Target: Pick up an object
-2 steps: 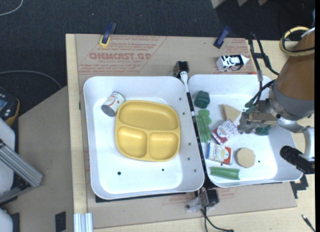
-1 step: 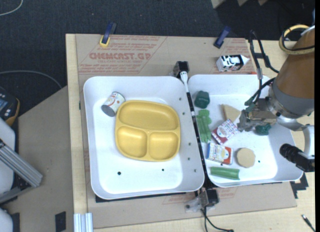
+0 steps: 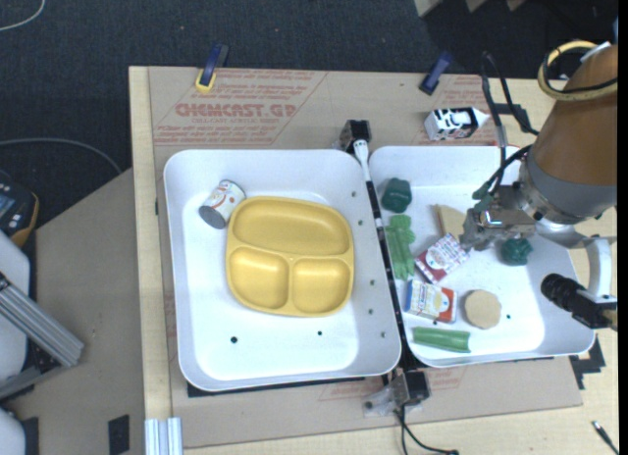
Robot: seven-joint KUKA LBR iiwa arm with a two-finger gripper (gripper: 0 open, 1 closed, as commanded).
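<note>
The right bin (image 3: 549, 340) holds several small items. There is a dark green lump (image 3: 395, 193), a long green piece (image 3: 400, 244), a tan wedge (image 3: 449, 218), a red and white packet (image 3: 442, 257) and a blue and red carton (image 3: 430, 301). A round tan biscuit (image 3: 482, 308) and a flat green stick (image 3: 441, 339) lie nearer the front. My gripper (image 3: 484, 225) hangs low over the middle of this bin, just right of the tan wedge and above the packet. A teal object (image 3: 515, 248) sits right beside it, partly under the wrist.
The left bin (image 3: 196, 326) carries a yellow divided plate (image 3: 290, 254) and a small tipped can (image 3: 221, 202) at its back left. A black and white item (image 3: 454, 122) lies on the bench behind the right bin. Clamps sit between the bins.
</note>
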